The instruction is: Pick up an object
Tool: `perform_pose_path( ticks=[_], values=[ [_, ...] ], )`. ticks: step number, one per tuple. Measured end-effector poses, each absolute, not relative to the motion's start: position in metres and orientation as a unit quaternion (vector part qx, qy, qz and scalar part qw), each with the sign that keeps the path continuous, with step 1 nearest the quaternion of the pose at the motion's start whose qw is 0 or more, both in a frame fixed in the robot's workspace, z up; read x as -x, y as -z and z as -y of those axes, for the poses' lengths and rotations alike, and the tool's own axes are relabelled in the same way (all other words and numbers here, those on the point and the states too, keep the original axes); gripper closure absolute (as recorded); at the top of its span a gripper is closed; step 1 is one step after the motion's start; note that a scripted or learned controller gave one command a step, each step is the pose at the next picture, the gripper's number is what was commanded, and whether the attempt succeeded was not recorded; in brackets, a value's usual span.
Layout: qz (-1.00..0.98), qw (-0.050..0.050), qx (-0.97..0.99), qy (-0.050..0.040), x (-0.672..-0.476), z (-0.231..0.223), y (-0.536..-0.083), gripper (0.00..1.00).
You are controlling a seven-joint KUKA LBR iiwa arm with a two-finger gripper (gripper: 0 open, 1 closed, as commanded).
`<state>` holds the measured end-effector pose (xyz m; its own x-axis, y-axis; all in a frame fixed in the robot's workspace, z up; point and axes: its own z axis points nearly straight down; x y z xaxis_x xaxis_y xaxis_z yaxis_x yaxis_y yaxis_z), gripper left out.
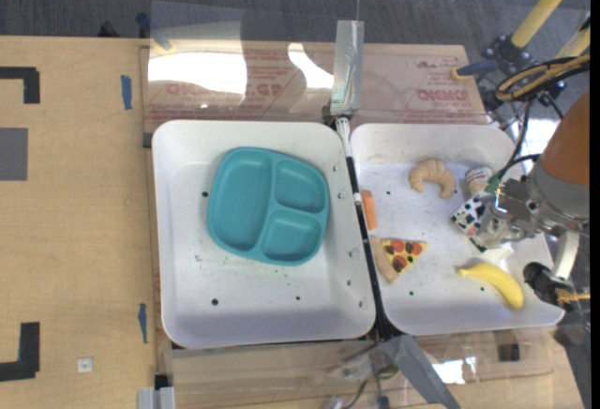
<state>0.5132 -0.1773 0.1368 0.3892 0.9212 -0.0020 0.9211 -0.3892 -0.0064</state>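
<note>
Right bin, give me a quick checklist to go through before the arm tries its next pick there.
1. Gripper position: low at the right side of the right bin, by the black-and-white spotted toy. Ok.
2. Something between the fingers: hidden by the wrist. Cannot tell.
3. Banana lies apart from the other things, close to the arm. Ok.
4. Croissant and pizza slice lie free on the bin floor. Ok.
5. Orange piece sits against the divider between the bins, awkward to grip. Not ok.
6. Teal divided plate in the left bin, out of the way. Ok.
</note>
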Motion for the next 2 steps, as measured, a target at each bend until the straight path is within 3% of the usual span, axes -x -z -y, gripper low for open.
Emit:
perform_pose_path(
  ticks=[1, 2],
  values=[
    [0.626, -0.007, 0.779, 0.0157, -0.5291, 0.1946, -0.1128, 1.0],
    [0.715, -0.015, 0.699, 0.0202, -0.5205, 0.2028, -0.1111, 1.0]
  ],
)
